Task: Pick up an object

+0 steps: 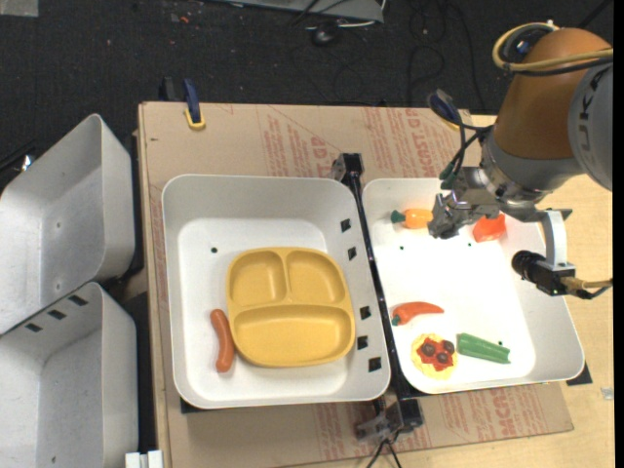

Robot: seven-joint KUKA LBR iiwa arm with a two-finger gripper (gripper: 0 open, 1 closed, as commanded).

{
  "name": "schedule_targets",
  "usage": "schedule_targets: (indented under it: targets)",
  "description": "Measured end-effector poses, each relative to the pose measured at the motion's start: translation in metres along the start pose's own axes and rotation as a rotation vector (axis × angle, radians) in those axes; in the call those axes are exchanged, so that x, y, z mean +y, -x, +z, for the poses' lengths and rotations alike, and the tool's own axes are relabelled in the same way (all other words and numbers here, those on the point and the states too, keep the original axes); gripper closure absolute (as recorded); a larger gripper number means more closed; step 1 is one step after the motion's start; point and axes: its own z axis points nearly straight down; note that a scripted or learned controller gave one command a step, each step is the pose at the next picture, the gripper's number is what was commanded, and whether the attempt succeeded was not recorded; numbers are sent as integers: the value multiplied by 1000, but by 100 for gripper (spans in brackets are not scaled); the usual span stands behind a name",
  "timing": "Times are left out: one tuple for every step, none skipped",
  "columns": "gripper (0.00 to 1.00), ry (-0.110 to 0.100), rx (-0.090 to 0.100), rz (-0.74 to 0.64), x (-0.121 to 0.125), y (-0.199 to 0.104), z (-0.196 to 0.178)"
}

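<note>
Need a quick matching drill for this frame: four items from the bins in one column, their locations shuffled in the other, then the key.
Things:
1. yellow divided plate
2. sausage
3. green pepper
4. orange carrot piece

Places:
A. right bin, near front edge, right of the small pizza
B. right bin, far end, just left of the gripper
C. middle of the left bin
D. left bin, along the plate's left side

Pairs: 1-C, 2-D, 3-A, 4-B
</note>
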Motion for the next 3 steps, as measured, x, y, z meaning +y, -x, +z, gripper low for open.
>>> schedule_targets:
  targets:
    - [100,0,0,1,2,-46,8]
    - [100,-1,0,0,-1,-97,18]
    - [100,-1,0,-1,-6,-158,23]
